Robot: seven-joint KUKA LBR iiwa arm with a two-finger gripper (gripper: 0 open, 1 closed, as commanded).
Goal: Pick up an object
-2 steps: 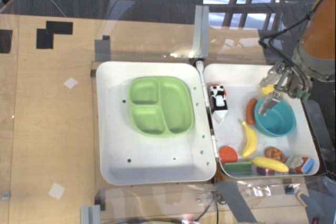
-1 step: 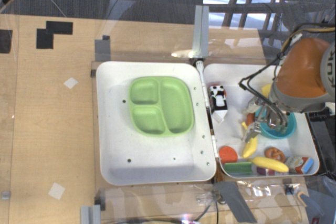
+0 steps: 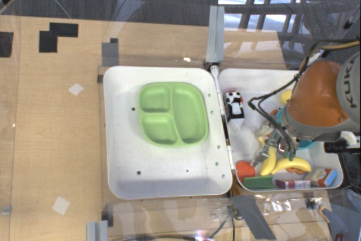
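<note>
While the arm reaches in over the right bin (image 3: 248, 79), its claw (image 3: 274, 147) hangs low among the clutter at that bin's near edge, right above a yellow banana (image 3: 269, 163); whether the fingers are wide or narrow I cannot tell, since wrist and cables blur them. Nothing shows clearly clamped between them, so I judge the pick not yet done: the approach looks made, and the closing and the lift are left. The likeliest target, the banana, lies near the bin's front edge, touching a second banana (image 3: 299, 165) beside it. Crowding it are a red tomato-like piece (image 3: 245, 168) toward the bin's near left corner, a green stick (image 3: 258, 182) along the front wall, and a blue-tipped item (image 3: 331, 178) at the near right corner. A small black-and-white toy (image 3: 234, 105) sits by the left wall, well apart. The left bin (image 3: 121, 138) carries a green divided plate (image 3: 172, 113). The tight packing could make the fingers catch a neighbour instead.
</note>
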